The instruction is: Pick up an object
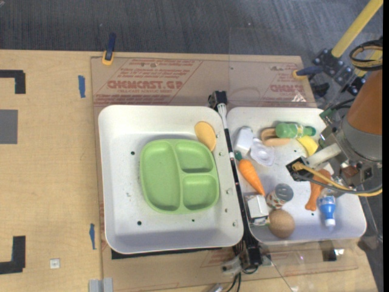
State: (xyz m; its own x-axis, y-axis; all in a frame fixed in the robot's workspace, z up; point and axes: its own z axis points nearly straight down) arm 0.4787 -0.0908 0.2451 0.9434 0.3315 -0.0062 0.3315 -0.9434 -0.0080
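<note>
- Gripper (351, 173): over the right side of the right bin (354, 222); whether it is open or closed, I cannot tell.
- Green divided plate (179, 175): left of the right bin, inside the left bin (115, 163).
- Brown ball (281, 222): by the right bin's lower edge.
- Orange carrot (250, 175): on the right bin's left side.
- Blue-capped tube (327, 210): in the right bin's lower right part.

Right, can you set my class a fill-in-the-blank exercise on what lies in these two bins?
The white bin holding the green plate is on the view's ___.
That plate is divided into ___ compartments.
The second bin, holding the carrot, is on the view's ___.
Missing words: left, three, right.
</note>
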